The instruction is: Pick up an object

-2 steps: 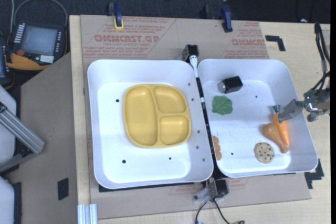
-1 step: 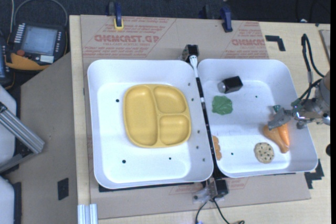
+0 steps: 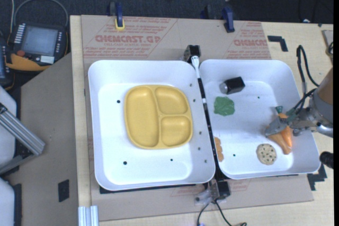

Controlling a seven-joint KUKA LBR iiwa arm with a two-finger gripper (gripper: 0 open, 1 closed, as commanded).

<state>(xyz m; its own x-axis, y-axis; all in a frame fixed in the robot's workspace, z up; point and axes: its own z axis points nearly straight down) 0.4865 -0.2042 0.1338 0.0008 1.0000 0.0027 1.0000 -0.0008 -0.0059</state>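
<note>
One hand (image 3: 279,127) low over the orange carrot (image 3: 285,138), right bin (image 3: 249,69).

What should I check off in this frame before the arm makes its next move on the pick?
1. Gripper is over the right bin: ok.
2. Gripper is at a target: ok, it sits right at the orange carrot-like toy.
3. Toy is between the fingers: cannot tell, the gripper body hides the contact.
4. Neighbours leave room: ok, the cookie lies just beside the toy but apart; the green leaf piece and the black block are well off.
5. Yellow divided plate in the left bin is out of the way: ok.
</note>
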